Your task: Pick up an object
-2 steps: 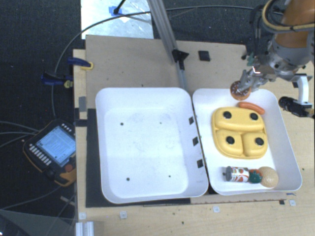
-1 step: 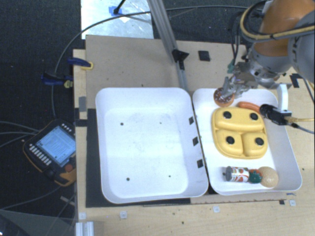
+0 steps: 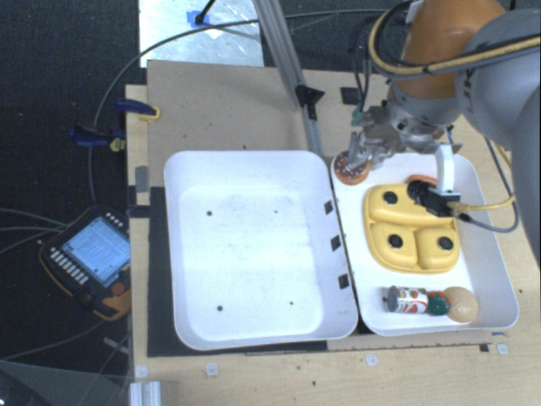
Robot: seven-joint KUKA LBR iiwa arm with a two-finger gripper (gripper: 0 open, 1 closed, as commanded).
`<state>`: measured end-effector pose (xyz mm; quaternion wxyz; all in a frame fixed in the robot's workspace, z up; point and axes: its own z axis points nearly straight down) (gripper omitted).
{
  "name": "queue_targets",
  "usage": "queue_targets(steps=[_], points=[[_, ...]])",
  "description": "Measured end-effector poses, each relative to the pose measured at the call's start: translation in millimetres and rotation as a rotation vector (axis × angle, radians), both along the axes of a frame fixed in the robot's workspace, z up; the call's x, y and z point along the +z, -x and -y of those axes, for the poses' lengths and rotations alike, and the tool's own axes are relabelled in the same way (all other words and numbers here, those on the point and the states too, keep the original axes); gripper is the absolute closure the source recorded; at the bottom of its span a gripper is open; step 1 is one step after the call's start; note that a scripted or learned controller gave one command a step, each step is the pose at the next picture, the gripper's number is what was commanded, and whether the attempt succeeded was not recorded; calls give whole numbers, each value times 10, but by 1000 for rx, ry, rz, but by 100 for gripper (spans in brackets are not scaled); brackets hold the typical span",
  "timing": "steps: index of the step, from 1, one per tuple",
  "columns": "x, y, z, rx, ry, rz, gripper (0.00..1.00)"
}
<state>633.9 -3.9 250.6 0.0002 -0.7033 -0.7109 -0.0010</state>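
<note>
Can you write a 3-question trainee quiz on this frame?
1. True or false: the yellow tray lies in the left bin.
2. The gripper hangs above: A) the round brown object B) the beige ball C) the small bottle
3. Fill in: the small bottle lies beside the beige ____.

Key: 1 false, it is in the right bin; 2 A; 3 ball.

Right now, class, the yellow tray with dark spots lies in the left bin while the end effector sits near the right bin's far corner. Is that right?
Not quite. The camera view shows the yellow tray in the right bin, not the left. The end effector is placed as stated.
</note>
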Motion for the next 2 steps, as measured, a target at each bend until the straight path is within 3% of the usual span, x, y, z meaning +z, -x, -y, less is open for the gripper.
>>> queue_targets(steps=[1, 2], points=[[-105, 144, -538, -1, 0, -2, 100], [-234, 21, -1107, 0, 0, 1, 100]])
